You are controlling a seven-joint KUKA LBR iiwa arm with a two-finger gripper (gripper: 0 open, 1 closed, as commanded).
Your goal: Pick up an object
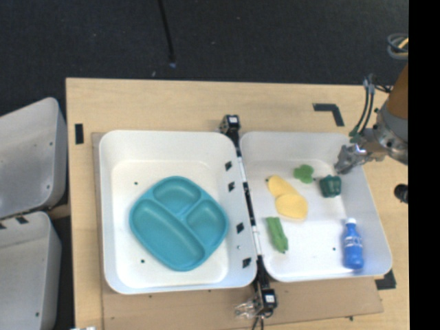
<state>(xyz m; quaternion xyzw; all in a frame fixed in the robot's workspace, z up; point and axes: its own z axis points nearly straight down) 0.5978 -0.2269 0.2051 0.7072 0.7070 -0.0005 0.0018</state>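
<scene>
A view from above, at a slant, of a pale wooden desk (172, 105) carrying two shallow white bins side by side, joined by a hinged seam running between them. The grey robot arm (393, 119) comes in from the right edge, and its fingers (346, 158) hang at the upper right rim of the right bin (313, 256); they look small and blurred, so whether they are spread or closed cannot be told, and nothing can be seen held between them. Just below and slightly left of the fingers lies a small dark teal object (331, 185), the nearest thing to them, though it is unclear whether they touch it. A little further left of the fingers sits a small green piece (303, 173). Down and to the left of the fingers rest two yellow rounded pieces (287, 197), one touching the other. Below those lies a long green piece (277, 234), near the seam. Well below the fingers, by the right wall of the bin, a blue bottle with a white cap (353, 245) lies on its side. Far to the left of the fingers, the left bin (113, 157) holds a teal divided plate (179, 223) with three compartments
</scene>
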